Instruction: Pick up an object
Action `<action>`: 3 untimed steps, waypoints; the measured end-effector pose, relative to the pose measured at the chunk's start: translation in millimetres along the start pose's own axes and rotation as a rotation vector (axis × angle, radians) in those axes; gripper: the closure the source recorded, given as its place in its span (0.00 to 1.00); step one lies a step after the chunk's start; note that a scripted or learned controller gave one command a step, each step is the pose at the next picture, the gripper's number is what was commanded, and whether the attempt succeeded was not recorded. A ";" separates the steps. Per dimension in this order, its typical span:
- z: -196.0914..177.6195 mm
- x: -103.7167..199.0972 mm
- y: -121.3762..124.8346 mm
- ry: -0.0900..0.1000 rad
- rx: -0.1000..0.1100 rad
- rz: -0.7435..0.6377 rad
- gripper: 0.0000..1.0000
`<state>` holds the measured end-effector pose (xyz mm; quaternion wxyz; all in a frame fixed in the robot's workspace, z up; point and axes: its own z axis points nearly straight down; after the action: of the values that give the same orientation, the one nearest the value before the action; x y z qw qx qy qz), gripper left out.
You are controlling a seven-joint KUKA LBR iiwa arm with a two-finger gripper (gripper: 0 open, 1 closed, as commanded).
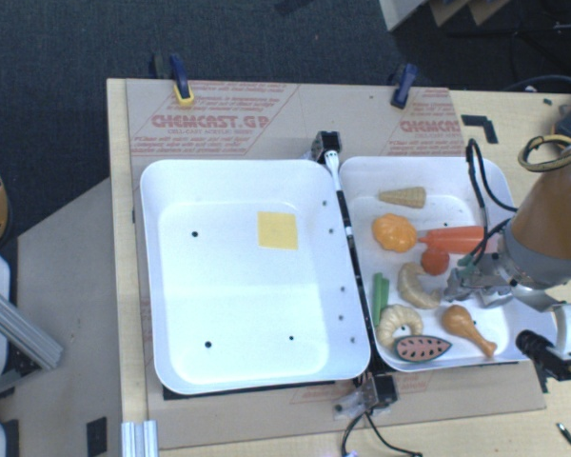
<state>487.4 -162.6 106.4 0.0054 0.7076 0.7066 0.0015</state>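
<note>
Fingers (476,284) low in right bin (495,174), spread can't tell; nothing seen held. Drumstick (468,327) just below them, tomato (435,262) beside. Approach step; next needs descent and closing on one.

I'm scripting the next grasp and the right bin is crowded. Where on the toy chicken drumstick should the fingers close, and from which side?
Probably the thin bone end of the chicken drumstick, the lower-right part pointing toward the bin's corner. It is narrower than the rounded meaty end, and it lies apart from the watermelon slice and the other toys. Come from above, with the gripper turned so its fingers close across the shaft.
</note>
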 end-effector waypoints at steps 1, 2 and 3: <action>-89.6 54.4 23.0 0.005 -0.001 -0.010 1.00; -84.2 50.8 20.1 0.006 0.010 -0.002 0.00; 25.3 63.9 23.7 0.009 0.010 0.001 0.00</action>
<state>511.4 -98.9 81.0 -0.0015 0.7078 0.7064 0.0011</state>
